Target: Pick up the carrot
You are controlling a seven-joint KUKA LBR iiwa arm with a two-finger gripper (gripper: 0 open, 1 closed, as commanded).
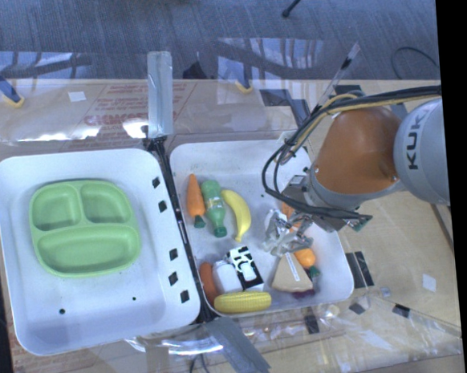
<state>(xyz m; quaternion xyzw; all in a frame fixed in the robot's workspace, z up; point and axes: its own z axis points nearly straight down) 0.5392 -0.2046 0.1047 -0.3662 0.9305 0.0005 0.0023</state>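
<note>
Start at the two-finger metal gripper (284, 235): it's low in the right white plastic bin (319, 152), over the clutter toward the bin's near corner. Directly beside it on your side sit a small orange round fruit toy (305, 257) and a tan wedge-shaped sandwich piece (290, 277). I can't tell how far the gripper is parted or whether anything is caught in it; the metal blurs into the toys under it, so don't count on a grasp.

A step to the gripper's left in the picture: a black-and-white printed box (243, 264), with a yellow corn cob toy (242, 302) below it along the near wall and a short reddish sausage-like toy (208, 279) at the divider side.

Further left and up from the gripper: a curved yellow banana toy (237, 211), then a green plastic bottle (213, 208), then your target.

The orange tapered carrot toy (194, 200) lies against the far-left side of this bin, just beside the divider and touching or nearly touching the green bottle. Its long axis runs roughly parallel to the divider, up and down the picture, with the thick end toward the far wall as best I can read it.

So the carrot is well apart from the gripper, across the bin, left and slightly up. You'd need to traverse over the banana and bottle and close across the carrot's short width; the bottle crowds one side.

The green sectioned plastic plate (84, 226) in the left white bin (35, 318) is beyond all that.
</note>
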